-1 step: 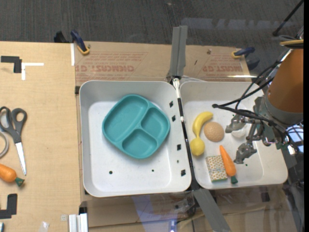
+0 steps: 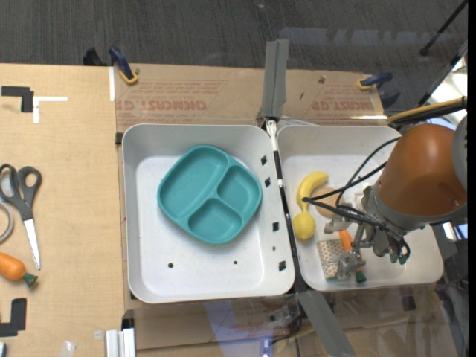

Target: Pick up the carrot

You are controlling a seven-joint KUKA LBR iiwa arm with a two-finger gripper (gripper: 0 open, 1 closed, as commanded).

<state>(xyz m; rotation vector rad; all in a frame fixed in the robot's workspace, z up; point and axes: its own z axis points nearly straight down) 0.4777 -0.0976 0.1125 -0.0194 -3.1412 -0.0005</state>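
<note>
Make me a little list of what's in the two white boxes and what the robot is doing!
left bin: a teal plate with sections
right bin: a banana, a lemon, an orange carrot, a small speckled packet
arm: reaches in from the right, low over the right bin
gripper: right by the carrot and packet
holding the carrot: can't tell
bench at left: scissors and a second carrot

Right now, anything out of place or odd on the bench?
Yes. A second carrot lies outside the bins, on the wooden bench at the far left below the scissors. The gripper works over the right bin, near an orange piece.
</note>
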